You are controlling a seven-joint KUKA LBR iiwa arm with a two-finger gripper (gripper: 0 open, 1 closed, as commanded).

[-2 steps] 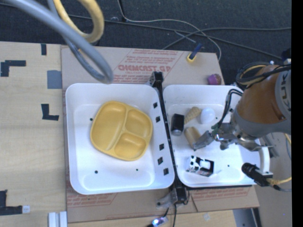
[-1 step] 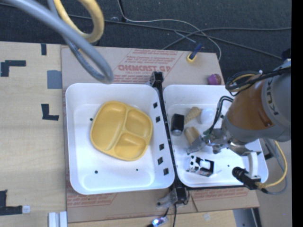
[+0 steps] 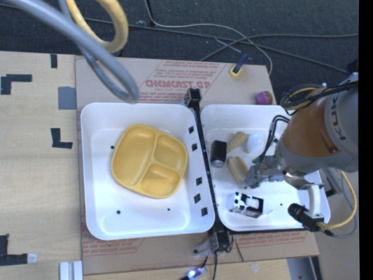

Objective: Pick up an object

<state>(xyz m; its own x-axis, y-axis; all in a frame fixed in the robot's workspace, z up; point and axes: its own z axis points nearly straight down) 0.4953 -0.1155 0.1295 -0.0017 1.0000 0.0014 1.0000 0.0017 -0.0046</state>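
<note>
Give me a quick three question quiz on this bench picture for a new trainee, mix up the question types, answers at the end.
1. True or false: the yellow divided plate lies in the right bin.
2. Which thing lies nearest the divider between the bins? A. black cylinder B. white ball C. black-and-white block
3. Fill in: the gripper is above the ____ bin.

Key
1. False. The plate lies in the left bin.
2. A. The cylinder lies close beside the divider, with the tan pieces between it and the ball.
3. Right. The arm reaches in over that bin, with the gripper between the tan pieces and the block.
</note>
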